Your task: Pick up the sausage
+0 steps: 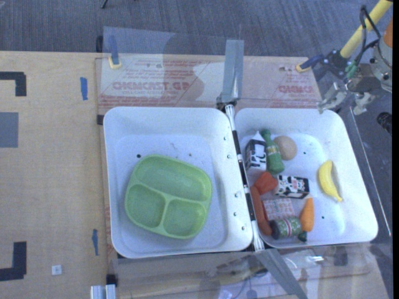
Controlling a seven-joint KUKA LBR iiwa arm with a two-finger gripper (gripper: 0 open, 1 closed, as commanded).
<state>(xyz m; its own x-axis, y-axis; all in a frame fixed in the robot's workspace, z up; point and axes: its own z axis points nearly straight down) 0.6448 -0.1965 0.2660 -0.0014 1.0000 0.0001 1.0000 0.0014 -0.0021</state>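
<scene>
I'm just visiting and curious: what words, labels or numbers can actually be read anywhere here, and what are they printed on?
Red lettering on the clear sheet behind the left bin: blurred, not readable.
Red lettering on the sheet behind the right bin: blurred too.
Black-and-white carton: print too small.
Second small carton: print too small.
Can: label unreadable.
Nothing reads clearly.

Two bins sit side by side. The left bin [118, 142] holds a divided plate [167, 195]. The right bin [355, 161] holds a sausage [259, 212] along its left wall, a banana [328, 180] toward its right.
</scene>
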